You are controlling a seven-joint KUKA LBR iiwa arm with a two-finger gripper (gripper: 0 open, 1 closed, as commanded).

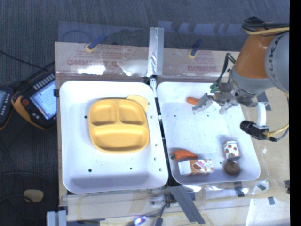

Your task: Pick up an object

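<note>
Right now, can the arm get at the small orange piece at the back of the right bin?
Probably yes. The end effector hovers beside the small orange piece in the right bin, with bare floor between them. The other items sit at the front edge, out of the way.

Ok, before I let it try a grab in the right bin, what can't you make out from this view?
- Small orange piece: partly behind the hand; its full shape is hidden.
- Carton and patterned can: print too small to read.
- Dark round object: too blurred to identify.
- Yellow piece behind the yellow tray: mostly covered by it.
- Right bin: near rim lost in glare.
</note>
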